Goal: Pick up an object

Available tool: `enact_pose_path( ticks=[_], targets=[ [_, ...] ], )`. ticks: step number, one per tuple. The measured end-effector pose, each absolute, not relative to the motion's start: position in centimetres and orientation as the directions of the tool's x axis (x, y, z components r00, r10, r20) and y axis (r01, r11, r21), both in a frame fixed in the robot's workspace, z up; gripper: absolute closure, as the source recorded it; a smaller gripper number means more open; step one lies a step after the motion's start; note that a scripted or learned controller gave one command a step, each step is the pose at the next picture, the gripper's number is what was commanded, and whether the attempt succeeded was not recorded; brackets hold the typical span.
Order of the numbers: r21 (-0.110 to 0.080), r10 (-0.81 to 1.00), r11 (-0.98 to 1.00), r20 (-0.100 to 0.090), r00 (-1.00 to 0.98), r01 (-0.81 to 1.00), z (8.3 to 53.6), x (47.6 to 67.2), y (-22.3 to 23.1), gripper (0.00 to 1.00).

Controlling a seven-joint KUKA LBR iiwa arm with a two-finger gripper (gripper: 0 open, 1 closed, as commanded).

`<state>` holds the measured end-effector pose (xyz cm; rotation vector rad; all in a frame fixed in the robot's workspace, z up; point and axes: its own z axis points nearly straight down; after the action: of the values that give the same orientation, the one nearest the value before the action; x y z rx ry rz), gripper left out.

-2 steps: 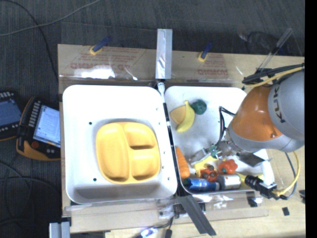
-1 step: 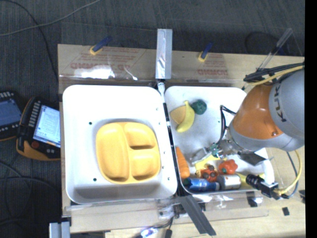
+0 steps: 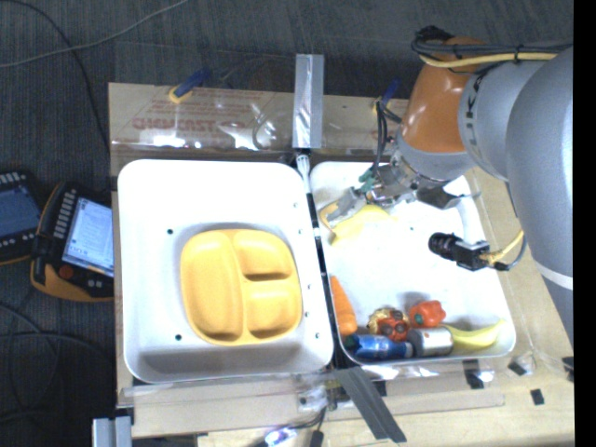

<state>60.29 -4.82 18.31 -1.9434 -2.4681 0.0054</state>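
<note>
Gripper: low in right bin, upper-left corner; finger spread unreadable, grasp unclear.
Yellow object: just under the gripper, against the bin divider; shape blurred.
Hidden: wrist covers bin's upper edge.
Open room: bare mid-floor of right bin; carrot, banana, cans crowd the bottom edge.
Left bin: holds yellow divided tray.

I see dark grey carpet around my worktop, with a thin cable trailing across it.
</note>
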Motion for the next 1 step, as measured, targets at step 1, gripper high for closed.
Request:
enact_pose_path(
  ticks=[1],
  targets=[
    [-0.003,1.0,0.028,-0.004,-0.028,1.0,22.28,60.56,-0.78,1.0]
  ],
)
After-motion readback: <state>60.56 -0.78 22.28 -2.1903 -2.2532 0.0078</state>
